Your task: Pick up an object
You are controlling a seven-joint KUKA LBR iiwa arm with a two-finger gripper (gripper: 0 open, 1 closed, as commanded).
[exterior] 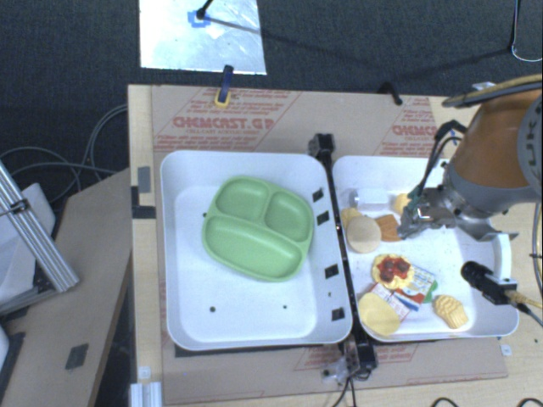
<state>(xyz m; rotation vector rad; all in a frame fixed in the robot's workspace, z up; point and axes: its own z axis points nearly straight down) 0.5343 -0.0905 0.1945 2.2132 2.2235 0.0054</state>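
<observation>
I see both white bins (182, 253) as smooth glossy plastic. Green divided plate (257, 227), frame centre-left: matt plastic. Board (254, 117) under the bins: printed cardboard. Upper-left sheet (202, 28) looks like shiny metal. Dark floor (59, 58): rough carpet-like weave.

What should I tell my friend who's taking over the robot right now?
Hand: low in the right bin, near its back; I can't tell if it holds anything.
Things: the toy foods lie in the right bin: a round beige piece, a small pizza, a yellow piece and a yellow waffle-like piece. A green divided plate sits in the left bin.
Done: nothing visibly lifted.
Left: grab one object and lift it.
</observation>
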